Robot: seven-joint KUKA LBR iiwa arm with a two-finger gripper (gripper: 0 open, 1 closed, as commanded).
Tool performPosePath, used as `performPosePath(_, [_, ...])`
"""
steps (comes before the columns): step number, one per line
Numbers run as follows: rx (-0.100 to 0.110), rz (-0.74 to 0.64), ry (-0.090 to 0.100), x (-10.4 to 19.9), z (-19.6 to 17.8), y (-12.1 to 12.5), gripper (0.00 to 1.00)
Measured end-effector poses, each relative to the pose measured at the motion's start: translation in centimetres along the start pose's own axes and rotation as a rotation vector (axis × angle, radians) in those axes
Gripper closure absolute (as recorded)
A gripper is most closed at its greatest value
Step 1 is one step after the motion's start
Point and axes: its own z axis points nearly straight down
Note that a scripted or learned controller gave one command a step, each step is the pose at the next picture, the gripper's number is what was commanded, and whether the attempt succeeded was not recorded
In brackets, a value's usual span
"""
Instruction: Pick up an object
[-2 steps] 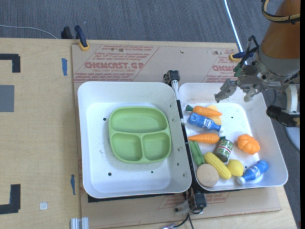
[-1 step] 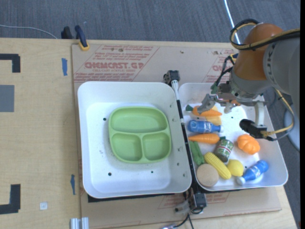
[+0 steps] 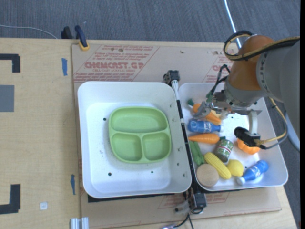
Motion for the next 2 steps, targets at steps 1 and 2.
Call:
performPosePath(1, [0.004,-0.001,0.0,-0.1,-1.0,0.0,1.0])
performPosePath(2, [0.001,-0.002,0.0,1.6,-13.2,2.9,1.0])
